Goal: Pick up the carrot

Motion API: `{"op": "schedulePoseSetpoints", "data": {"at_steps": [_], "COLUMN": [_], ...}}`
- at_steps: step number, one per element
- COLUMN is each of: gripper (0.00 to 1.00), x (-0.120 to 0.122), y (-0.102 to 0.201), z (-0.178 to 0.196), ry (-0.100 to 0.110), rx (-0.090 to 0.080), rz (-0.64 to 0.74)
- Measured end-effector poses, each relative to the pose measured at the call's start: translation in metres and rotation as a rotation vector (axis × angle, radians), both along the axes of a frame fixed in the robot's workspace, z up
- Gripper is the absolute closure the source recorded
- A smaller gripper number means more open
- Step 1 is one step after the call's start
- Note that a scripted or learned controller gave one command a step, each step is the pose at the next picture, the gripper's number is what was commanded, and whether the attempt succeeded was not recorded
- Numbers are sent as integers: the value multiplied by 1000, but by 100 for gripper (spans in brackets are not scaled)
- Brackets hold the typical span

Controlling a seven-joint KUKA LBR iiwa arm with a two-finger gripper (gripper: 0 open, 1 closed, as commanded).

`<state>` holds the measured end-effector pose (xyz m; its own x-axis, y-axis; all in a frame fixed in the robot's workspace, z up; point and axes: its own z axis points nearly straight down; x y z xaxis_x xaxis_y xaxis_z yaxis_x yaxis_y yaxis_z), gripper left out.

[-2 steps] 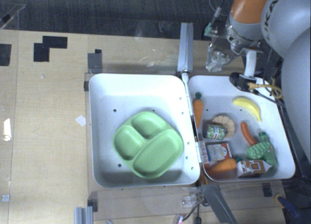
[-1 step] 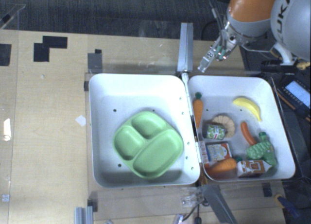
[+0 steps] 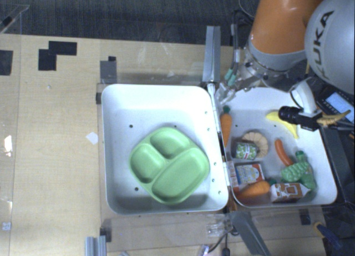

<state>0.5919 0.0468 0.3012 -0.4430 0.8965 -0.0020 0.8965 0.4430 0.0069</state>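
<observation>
We see the carrot [image 3: 226,128] by the right bin's [image 3: 327,185] left wall, and the gripper [image 3: 228,86] above it, whose grip we cannot tell.

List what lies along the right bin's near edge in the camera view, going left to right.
Small carton with a red picture → orange toy at the bin's front edge → brown-and-white carton → green toy.

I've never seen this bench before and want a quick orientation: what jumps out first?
The big grey arm with its orange band looms over the top right. Below it, the right bin is crowded with toy food, a carrot lying by its left wall. The left bin holds a green divided plate.
</observation>
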Motion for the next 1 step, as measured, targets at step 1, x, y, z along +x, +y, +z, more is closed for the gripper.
{"op": "schedulePoseSetpoints", "data": {"at_steps": [1], "gripper": [0], "x": [0], "y": [0], "z": [0], "ry": [0], "rx": [0], "rz": [0]}}
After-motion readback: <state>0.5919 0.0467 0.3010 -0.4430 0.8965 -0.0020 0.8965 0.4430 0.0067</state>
